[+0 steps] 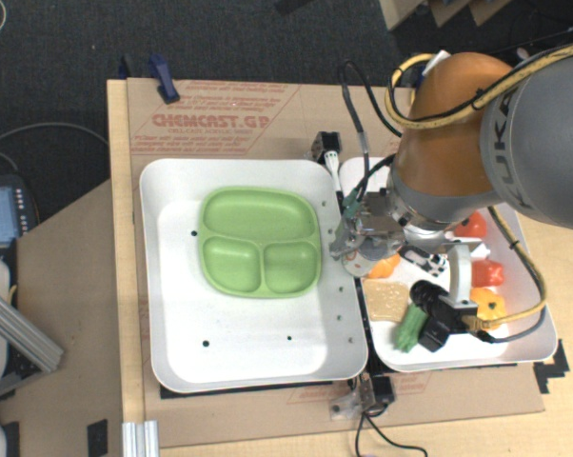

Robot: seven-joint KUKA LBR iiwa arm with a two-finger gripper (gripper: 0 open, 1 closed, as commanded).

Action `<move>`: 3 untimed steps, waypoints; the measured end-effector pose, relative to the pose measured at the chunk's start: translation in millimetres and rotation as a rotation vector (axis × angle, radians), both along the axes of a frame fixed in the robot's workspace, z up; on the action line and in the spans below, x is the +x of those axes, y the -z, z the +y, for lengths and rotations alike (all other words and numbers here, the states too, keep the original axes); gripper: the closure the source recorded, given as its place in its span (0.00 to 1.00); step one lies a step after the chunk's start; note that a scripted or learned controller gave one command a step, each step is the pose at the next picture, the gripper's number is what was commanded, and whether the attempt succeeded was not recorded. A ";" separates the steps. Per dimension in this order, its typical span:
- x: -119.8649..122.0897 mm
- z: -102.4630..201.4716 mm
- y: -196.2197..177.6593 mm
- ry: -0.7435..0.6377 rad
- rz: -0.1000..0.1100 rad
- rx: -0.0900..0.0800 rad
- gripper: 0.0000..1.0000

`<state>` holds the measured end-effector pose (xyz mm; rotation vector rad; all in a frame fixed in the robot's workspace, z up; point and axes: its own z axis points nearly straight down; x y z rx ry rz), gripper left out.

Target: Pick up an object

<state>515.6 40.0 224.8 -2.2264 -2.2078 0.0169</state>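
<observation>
Grey robot arm (543, 150) with a broad orange band (453, 112) looms closest to the lens. It enters from 3 o'clock and covers the upper part of the right bin. Its metal gripper (361, 241) hangs over the seam where the two bins meet, at the right bin's 9 o'clock rim. Whether it is spread or closed cannot be told from this angle, and nothing can be seen held in it.

From left to right: a brown cardboard sheet (210, 117) with red printed lettering lies under both bins. A small blue clip (163, 77) sits near its 11 o'clock corner. On the sheet rests the shallow white left bin (172, 331), square with rounded corners. A pale green plastic plate (258, 241) with three compartments lies flat in it, toward 12 o'clock, its right edge near the gripper.

The shallow white right bin (520, 346) sits directly beside the left one and holds the objects to pick up. A flat tan square piece (386, 301) lies toward the bin's 8 o'clock side. A small orange piece (384, 268) lies just beside it at its 12 o'clock, close under the gripper. A green ribbed object (410, 329) lies at the tan piece's 4 o'clock. Farther right, toward the bin's 3 o'clock, are a yellow-and-orange object (486, 306), a red-orange piece (493, 274) and a second red-orange piece (472, 225), partly hidden by the arm.
</observation>
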 end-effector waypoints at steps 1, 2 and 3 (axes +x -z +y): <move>-37.7 33.2 -48.0 -0.012 -0.014 0.005 1.00; -34.8 43.4 -173.2 -0.011 -0.028 0.007 1.00; -36.8 -1.7 -121.0 -0.002 -0.006 0.002 1.00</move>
